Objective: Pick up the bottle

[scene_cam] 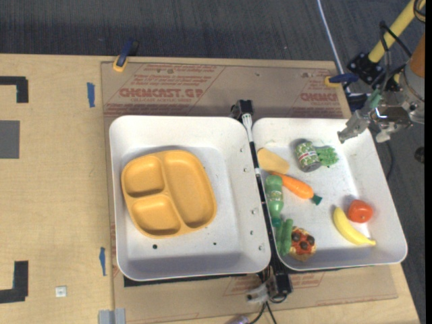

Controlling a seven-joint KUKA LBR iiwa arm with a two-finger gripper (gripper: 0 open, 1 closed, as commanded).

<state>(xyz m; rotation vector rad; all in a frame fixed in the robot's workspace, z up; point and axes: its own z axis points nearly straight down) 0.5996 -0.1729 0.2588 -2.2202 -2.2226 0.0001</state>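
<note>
The bottle point(274, 194) is small, green and see-through. It lies along the left wall of the right bin point(378, 174), between a yellow wedge and a dark green vegetable. My gripper point(364, 133) hangs over the bin's far right corner, well to the right of the bottle and apart from it. Its fingers point(347, 131) stand open with nothing between them.
An orange carrot point(295, 186) lies just right of the bottle. Also in the right bin are a leafy green bundle point(312, 156), a tomato point(360, 211), a banana point(351, 228), a pizza slice point(303, 242) and a yellow wedge point(273, 160). The left bin point(135, 133) holds a yellow divided plate point(169, 193).
</note>
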